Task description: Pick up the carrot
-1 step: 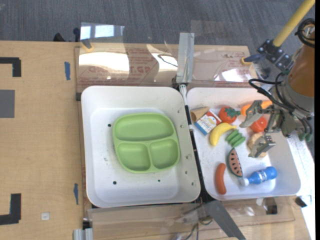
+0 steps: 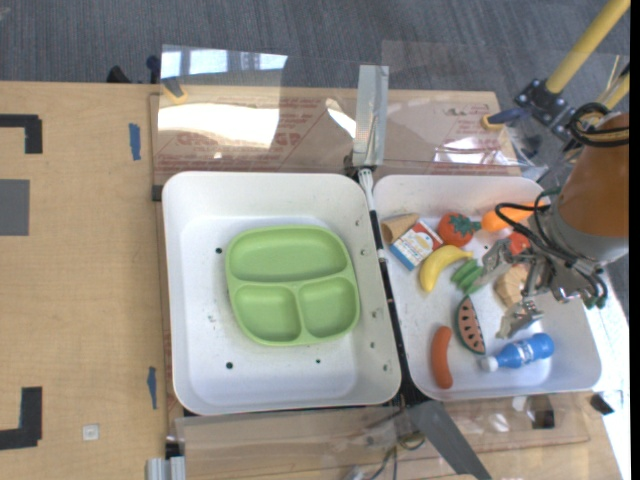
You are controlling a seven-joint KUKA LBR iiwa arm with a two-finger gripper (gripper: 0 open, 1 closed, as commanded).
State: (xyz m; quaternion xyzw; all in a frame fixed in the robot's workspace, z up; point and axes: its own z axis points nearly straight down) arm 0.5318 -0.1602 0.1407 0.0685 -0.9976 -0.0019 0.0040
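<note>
The carrot (image 2: 498, 220) is a small orange piece at the back of the right bin (image 2: 575, 368), next to a red tomato (image 2: 458, 228). A black cable and the arm's wrist cover its right end. My gripper (image 2: 521, 309) hangs low over the right bin's middle right, in front of the carrot and apart from it. It is above a tan bread piece (image 2: 509, 286) and just behind a blue bottle (image 2: 522, 351). I see nothing held in it.
The right bin also holds a banana (image 2: 441, 265), a green vegetable (image 2: 466, 275), a watermelon slice (image 2: 470, 325), a red sausage (image 2: 441, 356), a small carton (image 2: 415, 245) and a tan wedge (image 2: 396, 226). A green divided plate (image 2: 292, 285) lies in the left bin (image 2: 190, 268).
</note>
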